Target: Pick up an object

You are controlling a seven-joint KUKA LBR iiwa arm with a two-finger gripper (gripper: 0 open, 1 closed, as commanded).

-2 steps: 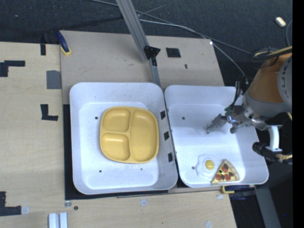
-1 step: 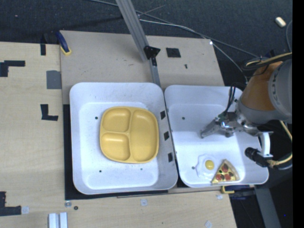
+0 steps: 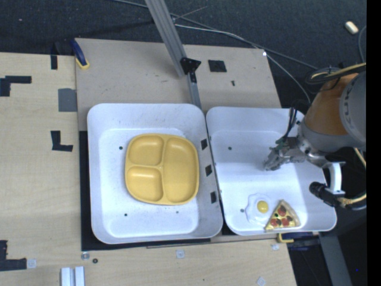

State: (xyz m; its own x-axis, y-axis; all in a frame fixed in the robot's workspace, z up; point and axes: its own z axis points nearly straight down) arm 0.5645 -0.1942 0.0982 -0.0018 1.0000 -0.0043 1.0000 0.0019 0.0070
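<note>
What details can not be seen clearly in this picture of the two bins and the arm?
- Gripper, camera view: small and blurred over the right bin; open or shut cannot be told.
- Arm: its far part is cut off by the right edge.
- Toy pizza slice beside the toy fried egg: toppings too small to name.

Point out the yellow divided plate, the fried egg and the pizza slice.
Yellow divided plate [image 3: 162, 168], camera view, centre where its ridges meet.
Fried egg [image 3: 261, 207], camera view, on the yolk.
Pizza slice [image 3: 282, 217], camera view, middle of the topping.
</note>
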